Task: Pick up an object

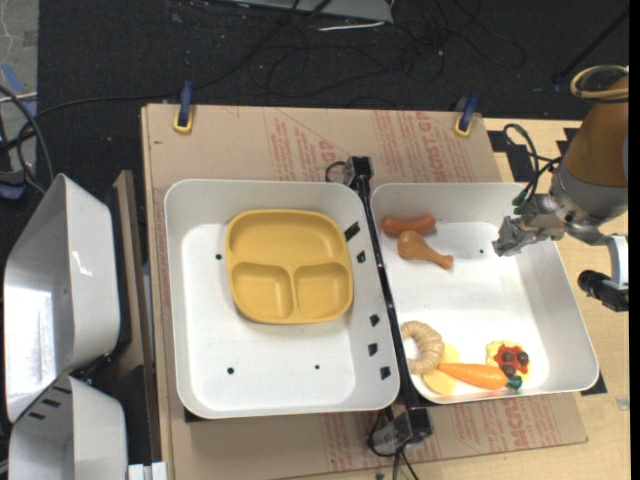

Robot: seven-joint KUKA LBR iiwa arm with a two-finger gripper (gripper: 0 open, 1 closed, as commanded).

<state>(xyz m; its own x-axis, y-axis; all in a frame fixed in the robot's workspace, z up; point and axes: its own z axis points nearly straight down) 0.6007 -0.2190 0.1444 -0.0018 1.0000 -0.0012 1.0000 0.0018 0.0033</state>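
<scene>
My arm (600,158) comes in from the right side, grey with the orange part above the wrist. My gripper (508,240) is over the far right part of the right bin (545,298), near its back wall. It is small and dark here, and I cannot tell how it is set. I see nothing held in it.

The things I can pick are all in the right bin. Two brown chicken legs (418,240) lie near the back left corner, one touching the other, to the left of my gripper and apart from it. At the front edge of this bin there is a group: a pale curled shrimp (421,344), an orange carrot (473,374) lying flat, a yellow slice (445,366) partly under the carrot, and a small piece with red and yellow on it (509,358) just beside the carrot's right end. This group is well apart from my gripper.

In the left bin (200,298) lies a yellow plate (290,266) with three sections, flat, toward the back half. Both bins stand on a brown cardboard sheet (300,138).
</scene>
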